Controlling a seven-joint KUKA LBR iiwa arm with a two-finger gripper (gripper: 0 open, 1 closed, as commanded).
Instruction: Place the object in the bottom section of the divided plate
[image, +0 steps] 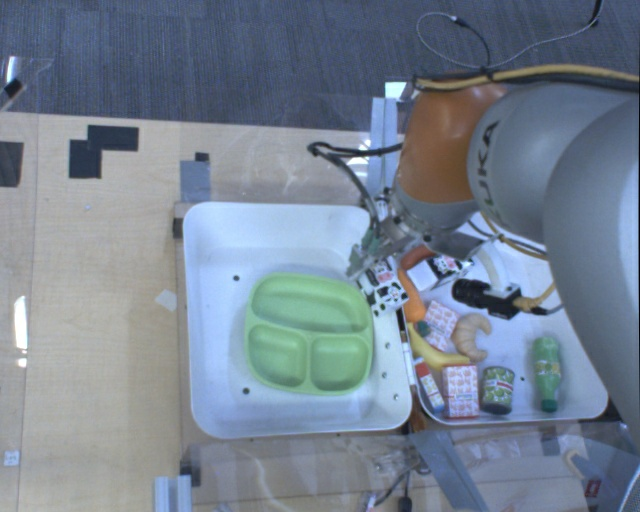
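Gripper (378, 262) of the grey-and-orange arm hangs over the seam between two white bins; whether anything is clamped cannot be told. Green divided plate (308, 333) lies just left below it; croissant (472, 334), banana (437, 351), green bottle (546, 372) sit right.

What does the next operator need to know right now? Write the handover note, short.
Hand: over the seam between the two bins, at the plate's upper right corner; grip unclear.
Green divided plate: in the left bin, all three sections bare.
Right bin: banana, croissant, green bottle, small can, snack packets.
Done: nothing placed.
Left: put one object into the plate's bottom section.
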